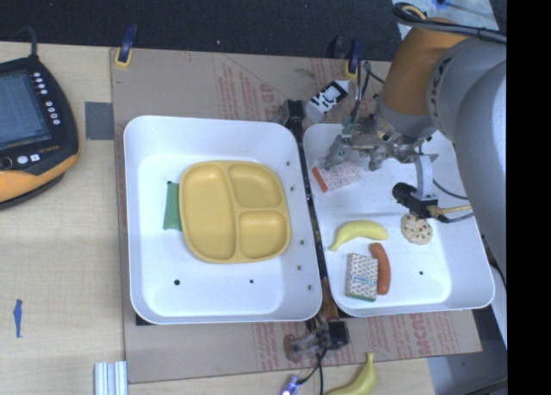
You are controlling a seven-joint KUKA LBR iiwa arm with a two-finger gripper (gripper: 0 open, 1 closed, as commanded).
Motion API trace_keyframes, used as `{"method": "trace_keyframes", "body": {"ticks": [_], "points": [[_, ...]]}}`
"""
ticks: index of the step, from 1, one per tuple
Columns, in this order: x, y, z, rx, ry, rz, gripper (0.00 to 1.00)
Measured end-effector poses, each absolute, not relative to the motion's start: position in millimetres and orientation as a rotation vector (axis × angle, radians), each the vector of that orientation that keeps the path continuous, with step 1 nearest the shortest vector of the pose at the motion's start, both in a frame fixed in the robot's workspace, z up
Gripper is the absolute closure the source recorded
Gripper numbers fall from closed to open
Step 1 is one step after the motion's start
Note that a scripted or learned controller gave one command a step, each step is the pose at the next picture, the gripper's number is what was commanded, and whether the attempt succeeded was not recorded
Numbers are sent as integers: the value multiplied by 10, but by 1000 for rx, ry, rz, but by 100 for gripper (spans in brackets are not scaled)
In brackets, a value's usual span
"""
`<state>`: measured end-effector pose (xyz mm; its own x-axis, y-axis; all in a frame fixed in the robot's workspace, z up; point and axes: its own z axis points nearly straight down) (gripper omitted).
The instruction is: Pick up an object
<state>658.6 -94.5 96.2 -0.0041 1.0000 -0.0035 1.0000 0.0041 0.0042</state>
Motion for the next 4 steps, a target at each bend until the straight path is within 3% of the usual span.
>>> {"method": "trace_keyframes", "body": {"ticks": [2,4], "points": [[6587,-964,961,2213,2222,2,0],[6259,-1030,965,2210,2224,6,0]]}}
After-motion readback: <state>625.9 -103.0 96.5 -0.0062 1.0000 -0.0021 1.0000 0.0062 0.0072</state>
